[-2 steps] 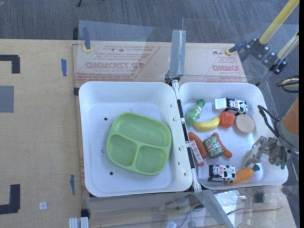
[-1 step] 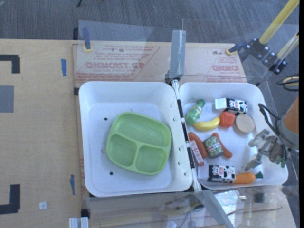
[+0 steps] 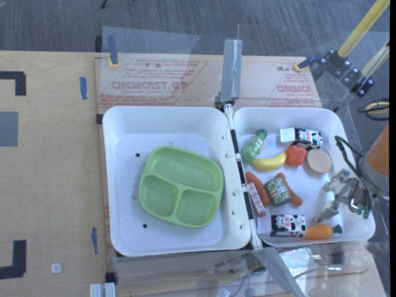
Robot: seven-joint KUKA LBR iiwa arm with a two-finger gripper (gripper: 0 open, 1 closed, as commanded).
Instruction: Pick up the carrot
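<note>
The carrot [image 3: 319,231] is orange with a green stub at its right end. It lies along the front wall of the right bin [image 3: 356,142], near the front right corner. My gripper [image 3: 331,198] hovers just above and behind the carrot, at the bin's right side. Its fingers [image 3: 326,214] are spread open with nothing between them. One fingertip points down toward the carrot with a small gap left.
The right bin also holds a black-and-white carton [image 3: 288,224] just left of the carrot, a sausage [image 3: 257,189], a banana [image 3: 270,161], a green bottle [image 3: 253,144], a tan disc [image 3: 319,161] and a second carton [image 3: 302,136]. A green divided plate [image 3: 180,186] lies in the left bin [image 3: 117,166].
</note>
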